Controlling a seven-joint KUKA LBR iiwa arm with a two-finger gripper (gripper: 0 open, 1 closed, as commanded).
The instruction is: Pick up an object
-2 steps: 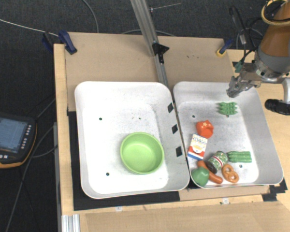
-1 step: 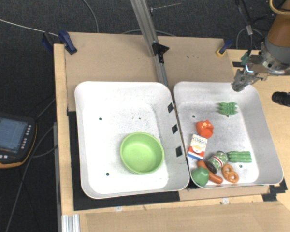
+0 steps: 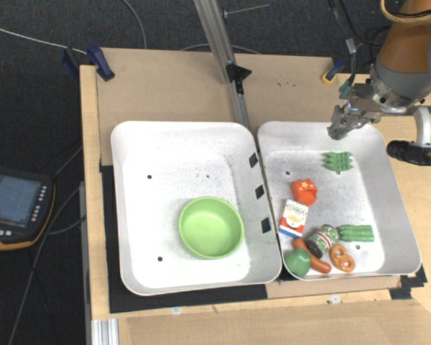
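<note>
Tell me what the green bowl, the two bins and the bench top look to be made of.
Green bowl: likely plastic; even colour, soft sheen, smooth rim.
Left bin and right bin: probably moulded plastic or coated metal; white, dark-speckled, with rounded corners.
Bench top: apparently wood or fibreboard; matt tan, flat.

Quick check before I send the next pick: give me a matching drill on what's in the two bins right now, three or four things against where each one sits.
Things:
1. green bowl
2. red toy pepper
3. pretzel
4. gripper

Places:
A. near the front edge of the right bin, by the cluster of toys
B. above the far edge of the right bin
C. in the left bin, toward its front
D. middle of the right bin, just behind the small white carton

Pairs: 1-C, 2-D, 3-A, 4-B
</note>
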